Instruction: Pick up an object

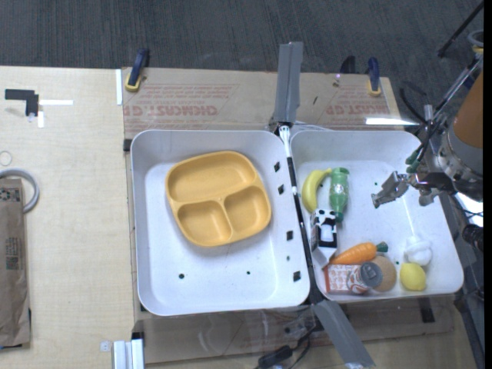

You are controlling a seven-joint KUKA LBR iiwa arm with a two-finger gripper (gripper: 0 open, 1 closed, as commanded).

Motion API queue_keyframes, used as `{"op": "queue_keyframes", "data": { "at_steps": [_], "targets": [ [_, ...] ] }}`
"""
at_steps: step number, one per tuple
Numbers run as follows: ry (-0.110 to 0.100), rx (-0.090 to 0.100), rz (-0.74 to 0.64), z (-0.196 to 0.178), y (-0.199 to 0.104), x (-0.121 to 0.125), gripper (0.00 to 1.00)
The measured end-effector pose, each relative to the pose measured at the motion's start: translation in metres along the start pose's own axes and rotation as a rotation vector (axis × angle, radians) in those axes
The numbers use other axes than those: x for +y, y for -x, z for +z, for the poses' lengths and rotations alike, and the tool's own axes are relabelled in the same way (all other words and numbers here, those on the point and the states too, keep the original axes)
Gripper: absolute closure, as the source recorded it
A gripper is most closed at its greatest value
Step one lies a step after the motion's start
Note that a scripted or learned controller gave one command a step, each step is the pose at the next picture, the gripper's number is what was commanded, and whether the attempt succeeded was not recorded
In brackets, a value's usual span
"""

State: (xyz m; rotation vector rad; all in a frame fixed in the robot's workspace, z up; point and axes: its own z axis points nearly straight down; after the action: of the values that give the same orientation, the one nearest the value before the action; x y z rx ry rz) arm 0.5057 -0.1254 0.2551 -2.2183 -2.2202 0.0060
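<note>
The right bin (361,151) holds a yellow banana (310,190), a green bottle (338,194), a black-and-white toy (327,230), an orange carrot (355,253), a red-and-white packet (340,280), a round brown item (378,274), a lemon (413,277) and a small white object (418,249). My gripper (403,194) hangs over the right part of this bin, above bare floor between the bottle and the bin's right wall. Its fingers (383,195) are spread open with nothing between them.
The left bin (150,229) carries a yellow divided plate (219,197). Cardboard (200,98) lies behind both bins, held by blue clamps (138,68). A brown paper bag (11,260) rests at the bench's far left.
</note>
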Motion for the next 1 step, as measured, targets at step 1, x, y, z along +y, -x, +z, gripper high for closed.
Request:
{"op": "queue_keyframes", "data": {
  "at_steps": [1],
  "targets": [
    [0.003, -0.001, -0.295, -0.0077, 0.0674, 0.0299, 0.00]
  ]
}}
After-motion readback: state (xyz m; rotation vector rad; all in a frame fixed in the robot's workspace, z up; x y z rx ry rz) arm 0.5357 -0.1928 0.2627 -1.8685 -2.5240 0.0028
